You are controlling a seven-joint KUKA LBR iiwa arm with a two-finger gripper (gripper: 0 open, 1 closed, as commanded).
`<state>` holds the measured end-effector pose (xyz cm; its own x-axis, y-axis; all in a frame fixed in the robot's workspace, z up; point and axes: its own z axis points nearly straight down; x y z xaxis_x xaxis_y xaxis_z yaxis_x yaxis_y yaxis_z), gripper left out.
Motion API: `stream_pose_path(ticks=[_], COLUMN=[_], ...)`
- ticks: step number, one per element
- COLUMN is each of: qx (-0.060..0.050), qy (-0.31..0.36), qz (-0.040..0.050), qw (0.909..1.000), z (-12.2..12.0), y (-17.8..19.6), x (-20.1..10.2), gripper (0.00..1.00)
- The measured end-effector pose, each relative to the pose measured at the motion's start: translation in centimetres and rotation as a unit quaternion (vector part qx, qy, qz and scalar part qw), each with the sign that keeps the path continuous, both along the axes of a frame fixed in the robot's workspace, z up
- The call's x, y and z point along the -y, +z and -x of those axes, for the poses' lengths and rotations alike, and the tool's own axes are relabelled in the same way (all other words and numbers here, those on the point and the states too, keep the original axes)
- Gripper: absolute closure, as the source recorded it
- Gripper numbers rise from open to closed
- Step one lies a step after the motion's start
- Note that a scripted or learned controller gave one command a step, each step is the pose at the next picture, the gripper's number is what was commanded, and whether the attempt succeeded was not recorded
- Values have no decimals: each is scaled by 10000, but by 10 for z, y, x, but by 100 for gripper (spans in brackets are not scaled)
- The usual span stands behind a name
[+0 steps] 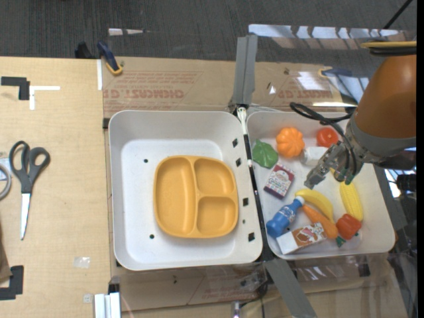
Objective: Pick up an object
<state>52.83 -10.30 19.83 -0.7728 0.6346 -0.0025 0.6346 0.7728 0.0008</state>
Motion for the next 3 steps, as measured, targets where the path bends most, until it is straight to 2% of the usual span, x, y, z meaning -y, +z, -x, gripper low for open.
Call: stream_pose_path(ticks=[1,2,3], qx=[-2,85,178], qy=[0,-552,-830], qz=[2,2,34], qw=[10000,9984,9964], z=[0,20,40], y=[0,-87,-93], x=[0,4,-1], gripper=[0,0,0])
